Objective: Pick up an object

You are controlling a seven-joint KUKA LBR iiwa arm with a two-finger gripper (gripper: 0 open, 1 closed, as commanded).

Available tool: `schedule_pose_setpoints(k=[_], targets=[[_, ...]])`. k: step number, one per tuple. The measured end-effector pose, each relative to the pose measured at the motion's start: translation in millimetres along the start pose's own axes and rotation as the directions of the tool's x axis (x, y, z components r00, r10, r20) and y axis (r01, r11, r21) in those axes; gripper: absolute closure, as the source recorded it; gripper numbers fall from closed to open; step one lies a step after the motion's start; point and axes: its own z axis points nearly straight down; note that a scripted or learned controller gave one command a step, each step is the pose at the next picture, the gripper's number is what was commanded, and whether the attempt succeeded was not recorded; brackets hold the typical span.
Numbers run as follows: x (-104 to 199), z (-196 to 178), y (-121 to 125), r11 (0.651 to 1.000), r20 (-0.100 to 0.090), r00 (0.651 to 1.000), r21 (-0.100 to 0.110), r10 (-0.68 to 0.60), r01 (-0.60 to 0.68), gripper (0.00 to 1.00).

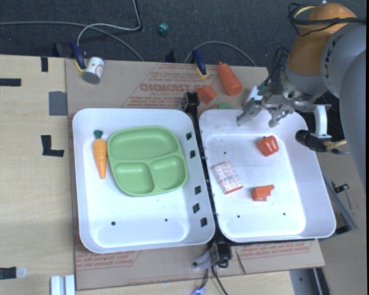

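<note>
My gripper hangs over the far edge of the right bin, its two grey fingers spread apart and open with nothing between them. In that bin lie a red-orange pepper-like piece just below the gripper, a small pink and white packet near the middle, and a small orange block to the packet's right. The left bin holds a green divided plate and a toy carrot along the plate's left side.
On the cardboard behind the bins lie an orange bottle-like toy, a small orange piece and a white and red can. Blue clips and cables run along the far edge. The arm's orange band looms at the upper right.
</note>
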Motion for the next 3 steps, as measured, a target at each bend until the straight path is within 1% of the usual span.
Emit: schedule_pose_setpoints(k=[1, 2, 3], targets=[[-54, 27, 5, 1.000, 0.002, 1.000, 0.001, 0.002, -0.002, 0.00], [-47, 98, -14, 1.000, 0.002, 1.000, -0.004, -0.001, 0.001, 0.00], [-47, 88, -13, 1.000, 0.004, 1.000, -0.006, -0.002, 0.002, 1.00]])
